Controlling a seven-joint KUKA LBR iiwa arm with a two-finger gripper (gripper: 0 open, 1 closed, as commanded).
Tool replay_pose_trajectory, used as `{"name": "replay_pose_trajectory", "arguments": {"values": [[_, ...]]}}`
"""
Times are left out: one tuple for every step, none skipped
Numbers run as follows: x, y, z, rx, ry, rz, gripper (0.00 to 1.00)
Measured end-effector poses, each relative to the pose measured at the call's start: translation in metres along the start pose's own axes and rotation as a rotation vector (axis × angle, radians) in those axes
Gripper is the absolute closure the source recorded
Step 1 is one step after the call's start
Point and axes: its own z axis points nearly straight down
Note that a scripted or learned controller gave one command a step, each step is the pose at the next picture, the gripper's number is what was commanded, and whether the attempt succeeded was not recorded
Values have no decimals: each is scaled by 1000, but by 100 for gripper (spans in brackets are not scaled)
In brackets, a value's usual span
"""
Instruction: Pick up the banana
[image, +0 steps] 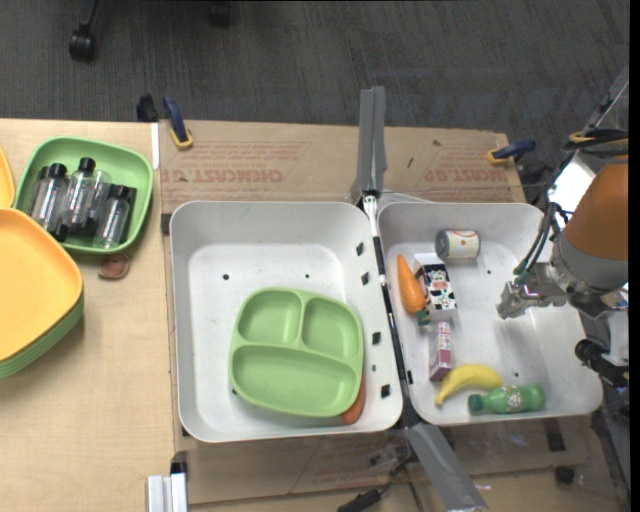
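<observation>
Over on the far left sat a stack of orange plates and a small green tray of dark-capped bottles, none of it in play. The left bin carried a green divided plate, with something orange-red peeking out from under its near right edge. Across the divider, the right bin was the busy one: a carrot lay along its left wall, a small patterned box just beside that, a little white cup on its side behind, a slim pink packet in front. And there was the banana, near the bin's front edge, long axis running roughly left to right with a slight upward tilt to the right, its right end touching or nearly touching a green bottle. The gripper hung over the right half of that bin with nothing in its grasp; how wide it stood could not be told. The banana lay toward the front and to the left of it, so the reach looked short, though that bottle could crowd the grasp.
</observation>
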Motion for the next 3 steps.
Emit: {"name": "replay_pose_trajectory", "arguments": {"values": [[8, -23, 20, 4, 2, 224, 100], [13, -18, 19, 3, 0, 428, 100], [3, -6, 20, 5, -1, 889, 100]]}}
